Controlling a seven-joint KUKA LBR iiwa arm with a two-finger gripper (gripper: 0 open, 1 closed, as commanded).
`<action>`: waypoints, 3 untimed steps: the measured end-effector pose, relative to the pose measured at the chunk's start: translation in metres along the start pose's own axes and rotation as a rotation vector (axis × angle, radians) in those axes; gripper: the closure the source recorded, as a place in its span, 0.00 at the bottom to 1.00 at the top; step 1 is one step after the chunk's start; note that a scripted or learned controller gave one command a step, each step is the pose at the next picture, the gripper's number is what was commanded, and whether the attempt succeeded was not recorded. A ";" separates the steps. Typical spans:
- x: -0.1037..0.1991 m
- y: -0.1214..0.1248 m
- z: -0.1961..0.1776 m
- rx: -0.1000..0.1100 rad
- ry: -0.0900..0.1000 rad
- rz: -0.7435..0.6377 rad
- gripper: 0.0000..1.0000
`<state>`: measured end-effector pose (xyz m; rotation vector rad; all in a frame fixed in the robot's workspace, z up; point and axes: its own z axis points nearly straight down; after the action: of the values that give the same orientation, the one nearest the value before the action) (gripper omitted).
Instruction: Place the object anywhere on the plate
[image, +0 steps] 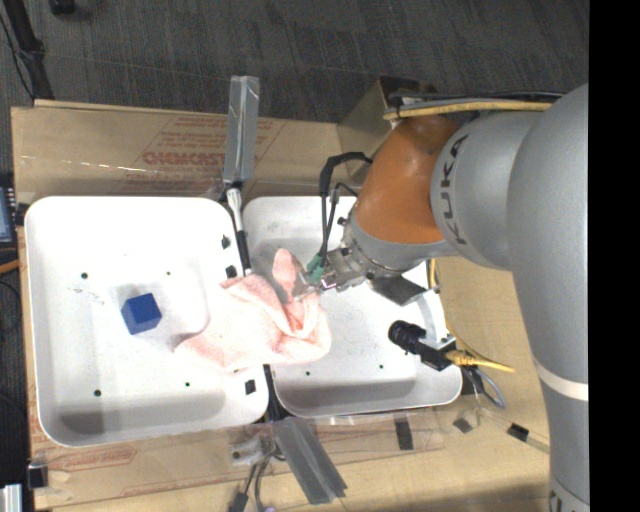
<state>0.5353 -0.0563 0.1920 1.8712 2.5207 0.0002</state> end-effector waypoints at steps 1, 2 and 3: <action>0.000 0.001 -0.040 0.002 0.002 -0.006 1.00; 0.043 0.023 -0.049 0.002 0.001 -0.412 1.00; 0.091 0.043 -0.038 0.004 0.004 -0.817 1.00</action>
<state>0.5505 0.0431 0.2303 0.7164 3.0620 -0.0026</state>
